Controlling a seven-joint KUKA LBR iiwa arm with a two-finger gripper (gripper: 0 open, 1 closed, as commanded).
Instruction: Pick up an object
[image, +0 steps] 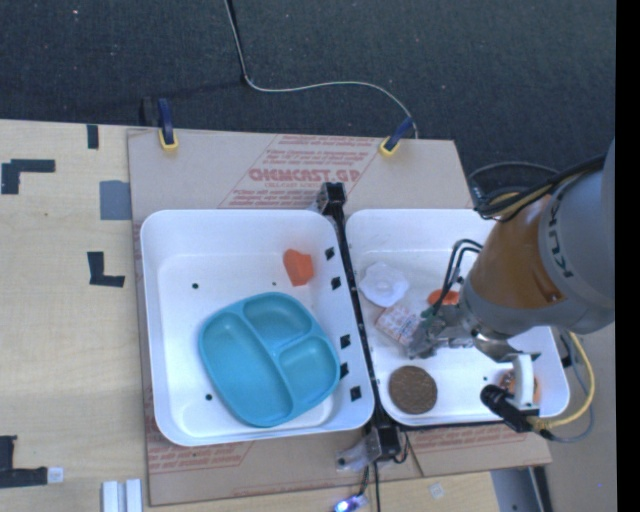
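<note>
My gripper (425, 338) reaches down into the right bin (400, 225) from the right, its tip low beside a small pinkish patterned packet (396, 324). The arm hides how the tip meets the packet. A clear crumpled plastic piece (383, 283) lies just above the packet. A brown round disc (412, 389) rests near the bin's front wall, below the gripper. A small orange-red thing (441, 296) peeks out beside the wrist. In the left bin (170, 240) sit a blue divided plate (268, 356) and a small orange block (298, 266).
A black divider (345, 290) runs between the two bins. An orange-and-white object (522, 381) lies at the right bin's front right corner. The bins stand on a cardboard sheet (290, 170) held by clamps at the back. A cable (310, 85) loops across the dark floor behind.
</note>
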